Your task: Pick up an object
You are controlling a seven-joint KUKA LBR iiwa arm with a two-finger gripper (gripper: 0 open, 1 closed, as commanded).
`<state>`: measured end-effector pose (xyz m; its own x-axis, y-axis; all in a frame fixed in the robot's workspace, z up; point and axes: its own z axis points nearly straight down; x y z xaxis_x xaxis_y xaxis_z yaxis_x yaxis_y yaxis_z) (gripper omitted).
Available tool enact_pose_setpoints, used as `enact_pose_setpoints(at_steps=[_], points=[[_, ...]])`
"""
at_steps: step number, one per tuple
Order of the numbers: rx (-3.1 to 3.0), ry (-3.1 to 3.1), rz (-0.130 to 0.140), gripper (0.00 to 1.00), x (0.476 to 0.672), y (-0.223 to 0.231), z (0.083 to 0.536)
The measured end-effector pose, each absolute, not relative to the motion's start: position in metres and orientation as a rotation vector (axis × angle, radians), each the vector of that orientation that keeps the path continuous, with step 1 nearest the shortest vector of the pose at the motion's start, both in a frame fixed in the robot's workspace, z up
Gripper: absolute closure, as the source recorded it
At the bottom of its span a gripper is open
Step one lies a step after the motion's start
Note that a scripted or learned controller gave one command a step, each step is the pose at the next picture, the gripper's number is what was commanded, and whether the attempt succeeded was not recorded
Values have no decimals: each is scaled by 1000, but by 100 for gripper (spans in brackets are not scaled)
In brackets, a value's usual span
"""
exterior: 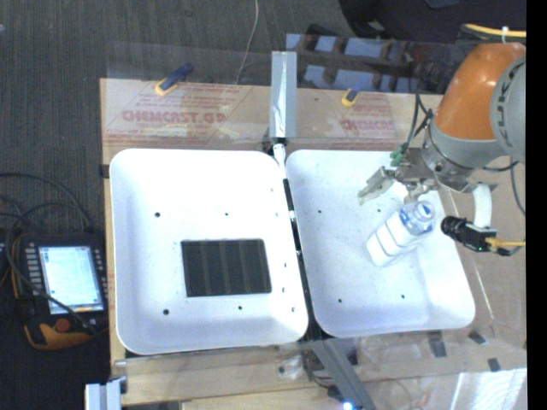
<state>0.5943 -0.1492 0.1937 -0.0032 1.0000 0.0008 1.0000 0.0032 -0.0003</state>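
From above, the bench [128,109] carries two white bins side by side. The left bin [145,186] holds a dark ribbed rectangular pad [226,266] lying flat near its middle, a little toward the near edge. The right bin [342,263] holds a clear plastic bottle [398,231] lying tilted on its side in the right half of the bin, its blue cap end pointing up and to the right, its pale body slanting down toward the bin's middle. The arm [479,101] comes in from the right, its orange band above the grey wrist, and the end effector [402,182] sits low over the far right part of the right bin, just above the bottle's cap end. One grey finger [373,184] sticks out to the left, well clear of the bottle; the other parts of the end effector crowd close around the cap, and it cannot be told how far open the fingers are or whether they touch the bottle. The bottle does not plainly sit between them. A black fitting [461,229] with a yellow cable [510,244] hangs beside the wrist at the bin's right rim. Beyond the bins two clamps [173,79] with yellow and blue handles rest on the bench's far edge. On the floor to the left lies a handheld control pendant [67,278] with a lit screen.
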Motion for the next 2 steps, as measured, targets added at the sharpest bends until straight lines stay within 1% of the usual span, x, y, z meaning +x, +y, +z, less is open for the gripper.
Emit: enact_pose_setpoints(at_steps=[1,2], points=[[-2264,-2185,-6,0,586,-199,149],[-2264,-2189,-9,0,587,-201,149]])
